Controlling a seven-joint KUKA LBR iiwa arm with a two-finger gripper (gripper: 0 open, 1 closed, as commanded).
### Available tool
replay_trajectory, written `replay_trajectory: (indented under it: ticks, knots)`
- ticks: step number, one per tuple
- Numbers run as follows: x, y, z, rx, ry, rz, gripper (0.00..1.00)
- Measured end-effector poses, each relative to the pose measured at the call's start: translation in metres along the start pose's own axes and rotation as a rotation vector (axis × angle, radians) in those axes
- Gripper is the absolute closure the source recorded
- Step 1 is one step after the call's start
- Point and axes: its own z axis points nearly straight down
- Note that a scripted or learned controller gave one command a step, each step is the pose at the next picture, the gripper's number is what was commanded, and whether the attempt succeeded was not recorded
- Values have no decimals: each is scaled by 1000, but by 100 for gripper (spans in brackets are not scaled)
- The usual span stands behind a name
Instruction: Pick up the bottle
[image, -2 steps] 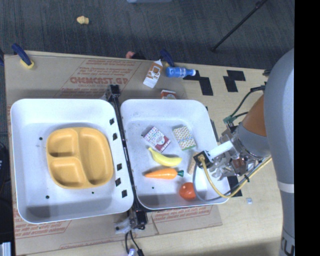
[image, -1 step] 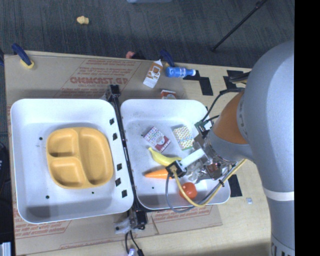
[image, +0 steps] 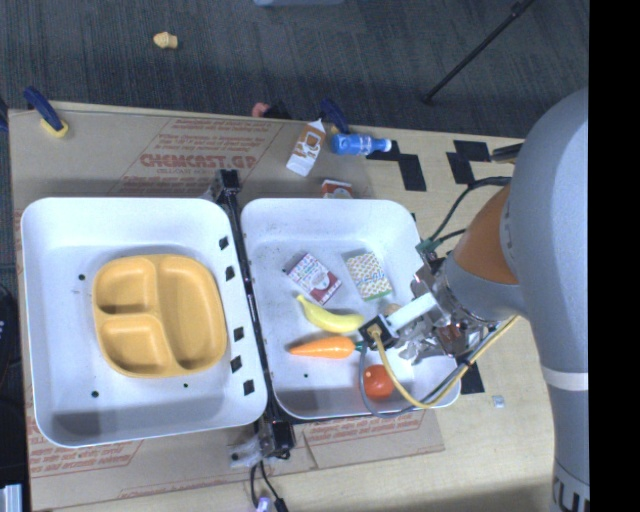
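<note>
A small blue bottle with a pale cap lies on its side on the cardboard behind the right bin, outside it. My gripper hangs low over the right bin's near right part, far from the bottle. It sits just right of the banana and the carrot, and above a red round fruit. The wrist and its cables cover that corner of the bin.
The right bin also holds a red-and-white packet and a speckled pale packet. A yellow divided plate fills the middle of the left bin. A small carton lies next to the bottle.
</note>
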Motion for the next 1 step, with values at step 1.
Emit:
replay_trajectory:
  ticks: [1]
  knots:
    - [5,-16,-38,0,0,62,100]
